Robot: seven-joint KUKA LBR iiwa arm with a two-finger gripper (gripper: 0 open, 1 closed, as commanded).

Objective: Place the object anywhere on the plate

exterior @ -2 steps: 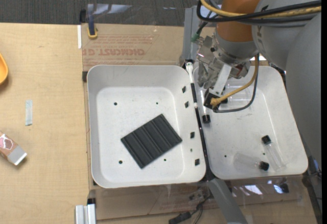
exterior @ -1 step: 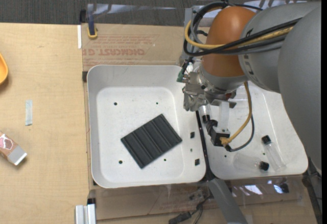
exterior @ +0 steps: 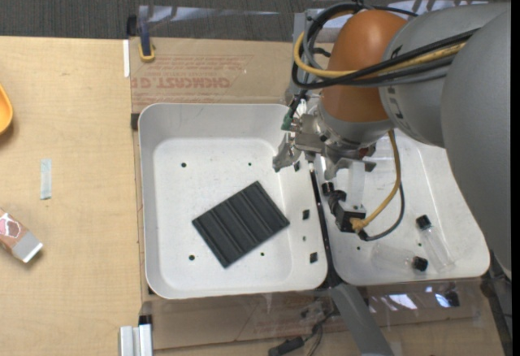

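plate (exterior: 240,223) below-left of jaws

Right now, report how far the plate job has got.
Done: nothing visibly placed; the dark ribbed plate in the left bin lies bare. In hand: the gripper hangs over the divide between the bins. Left: picking an object and setting it on the plate.

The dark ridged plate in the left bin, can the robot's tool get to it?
Probably yes. The dark ridged plate lies flat in the left bin with nothing on top of it, and the tool sits above the bin's right edge, close by.
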